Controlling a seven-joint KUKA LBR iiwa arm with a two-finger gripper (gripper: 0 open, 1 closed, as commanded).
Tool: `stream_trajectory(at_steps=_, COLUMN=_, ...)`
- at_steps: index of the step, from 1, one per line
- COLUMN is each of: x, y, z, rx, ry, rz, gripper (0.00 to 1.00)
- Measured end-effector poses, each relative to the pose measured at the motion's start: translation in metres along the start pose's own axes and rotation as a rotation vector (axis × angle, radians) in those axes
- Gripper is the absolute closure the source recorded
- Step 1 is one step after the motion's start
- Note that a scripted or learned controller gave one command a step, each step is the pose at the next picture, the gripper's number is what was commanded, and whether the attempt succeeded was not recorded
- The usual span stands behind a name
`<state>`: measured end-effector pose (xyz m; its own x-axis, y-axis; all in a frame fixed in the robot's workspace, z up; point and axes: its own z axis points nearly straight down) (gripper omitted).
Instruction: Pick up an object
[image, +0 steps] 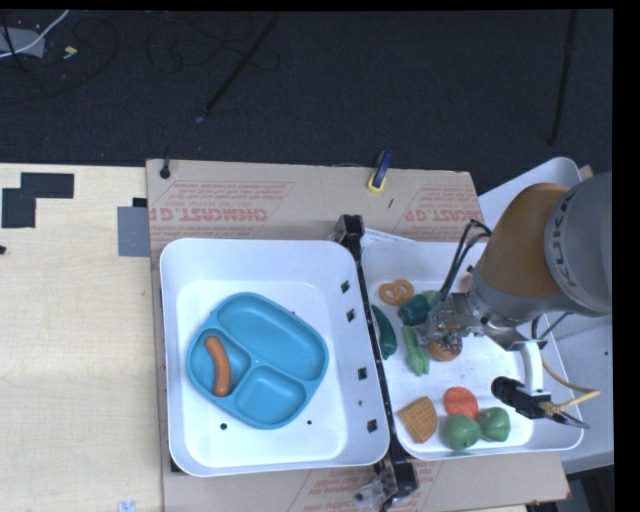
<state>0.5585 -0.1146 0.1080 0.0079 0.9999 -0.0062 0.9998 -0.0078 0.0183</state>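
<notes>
Both bins (190, 290) are plain white. The tray (262, 358) in the left one is bright blue, with an orange-brown sausage (218, 364) in its left slot. Right of the tray it gets colourful: tan pretzel (396, 292), dark green leafy bits (413, 352), a waffle-patterned tan cracker (419, 419), a red-orange tomato (460, 401) and two green veggies (476, 429). The arm (560, 250) is grey with an orange band. Brown cardboard (260, 205) with reddish print sits behind the tray.
</notes>
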Motion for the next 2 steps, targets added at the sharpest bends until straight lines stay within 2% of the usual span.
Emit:
stream_trajectory(at_steps=1, x=-0.001, y=-0.003, z=-0.062, rx=0.017, ry=0.006, rz=-0.007, gripper=1.00)
stream_trajectory(at_steps=2, x=-0.002, y=-0.002, z=-0.115, rx=0.016, ry=0.006, rz=-0.007, gripper=1.00)
